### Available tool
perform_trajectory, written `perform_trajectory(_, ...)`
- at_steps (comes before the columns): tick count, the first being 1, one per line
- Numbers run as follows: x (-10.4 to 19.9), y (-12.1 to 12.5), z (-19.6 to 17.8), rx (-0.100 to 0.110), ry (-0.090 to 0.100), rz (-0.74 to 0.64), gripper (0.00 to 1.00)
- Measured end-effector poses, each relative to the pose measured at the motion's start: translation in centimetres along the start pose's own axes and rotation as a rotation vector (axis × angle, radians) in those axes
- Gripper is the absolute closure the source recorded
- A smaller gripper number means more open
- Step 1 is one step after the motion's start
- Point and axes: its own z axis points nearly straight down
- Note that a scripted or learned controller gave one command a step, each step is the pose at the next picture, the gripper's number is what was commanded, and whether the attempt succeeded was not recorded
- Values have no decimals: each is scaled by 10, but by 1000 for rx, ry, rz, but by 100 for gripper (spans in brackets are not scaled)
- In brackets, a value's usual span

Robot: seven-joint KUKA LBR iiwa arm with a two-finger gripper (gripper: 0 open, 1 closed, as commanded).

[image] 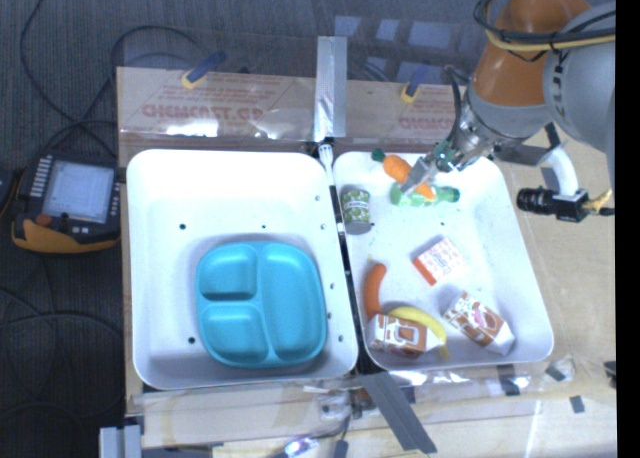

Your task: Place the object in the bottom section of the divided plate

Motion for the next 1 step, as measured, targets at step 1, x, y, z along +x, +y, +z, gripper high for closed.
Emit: perform_trajectory(1,110,6,29,0,5,-14,100)
